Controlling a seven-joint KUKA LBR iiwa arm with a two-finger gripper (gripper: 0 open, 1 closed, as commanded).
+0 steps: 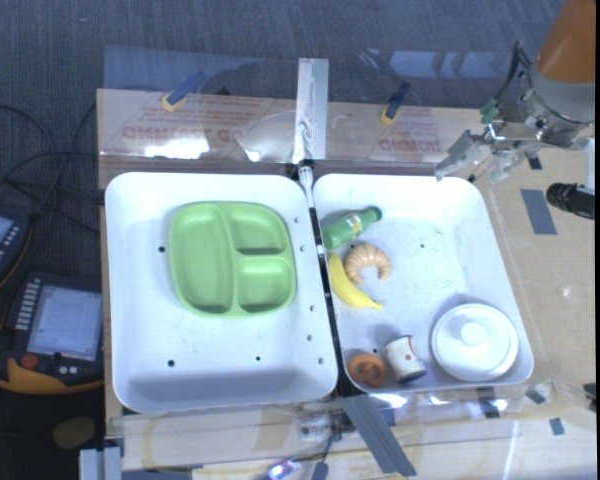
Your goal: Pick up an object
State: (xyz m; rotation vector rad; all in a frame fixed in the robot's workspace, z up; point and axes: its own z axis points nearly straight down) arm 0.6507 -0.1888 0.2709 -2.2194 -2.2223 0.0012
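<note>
The right bin (435,253) holds a green bottle (348,226) lying near its left wall. Just below the bottle are a tan croissant (367,261) and a yellow banana (351,288). Along the front edge sit a brown round fruit (367,369), a small white-and-red can (405,358) and a white bowl (472,341). My gripper (476,160) hangs over the bin's far right corner, above and well apart from every object. It is open, with nothing between its fingers.
The left bin (130,298) carries a green divided plate (232,258). A raised ridge (318,268) separates the two bins. Clear plastic panels stand behind both bins. Cables and a pendant lie on the floor at left.
</note>
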